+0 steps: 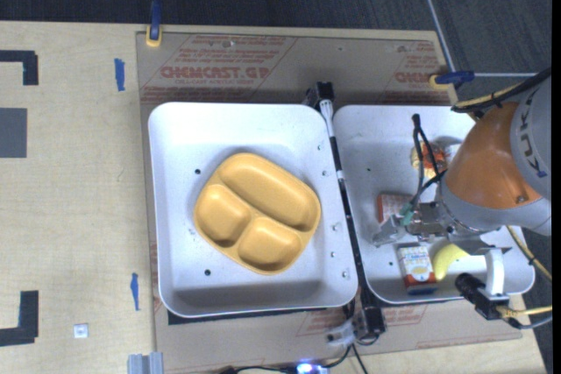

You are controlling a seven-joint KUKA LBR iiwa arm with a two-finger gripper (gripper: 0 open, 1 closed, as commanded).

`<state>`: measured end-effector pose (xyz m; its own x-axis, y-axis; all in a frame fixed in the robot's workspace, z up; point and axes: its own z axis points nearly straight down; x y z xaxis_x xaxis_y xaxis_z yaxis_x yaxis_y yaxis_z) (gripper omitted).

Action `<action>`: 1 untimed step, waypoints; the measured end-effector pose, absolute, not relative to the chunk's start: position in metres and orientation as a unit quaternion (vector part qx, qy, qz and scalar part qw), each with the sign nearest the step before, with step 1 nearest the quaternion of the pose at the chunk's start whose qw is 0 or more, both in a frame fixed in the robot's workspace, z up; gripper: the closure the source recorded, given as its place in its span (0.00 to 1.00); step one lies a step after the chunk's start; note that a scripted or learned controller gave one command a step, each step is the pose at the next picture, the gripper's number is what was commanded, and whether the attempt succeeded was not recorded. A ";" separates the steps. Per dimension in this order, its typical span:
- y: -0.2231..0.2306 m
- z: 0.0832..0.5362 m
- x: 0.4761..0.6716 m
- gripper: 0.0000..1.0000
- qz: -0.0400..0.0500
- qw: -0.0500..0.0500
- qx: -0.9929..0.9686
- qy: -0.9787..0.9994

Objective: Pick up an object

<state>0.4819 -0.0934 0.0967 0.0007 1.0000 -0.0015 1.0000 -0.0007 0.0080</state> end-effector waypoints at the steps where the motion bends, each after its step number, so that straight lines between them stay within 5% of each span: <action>1: -0.093 0.107 0.483 1.00 0.003 0.005 0.707 0.707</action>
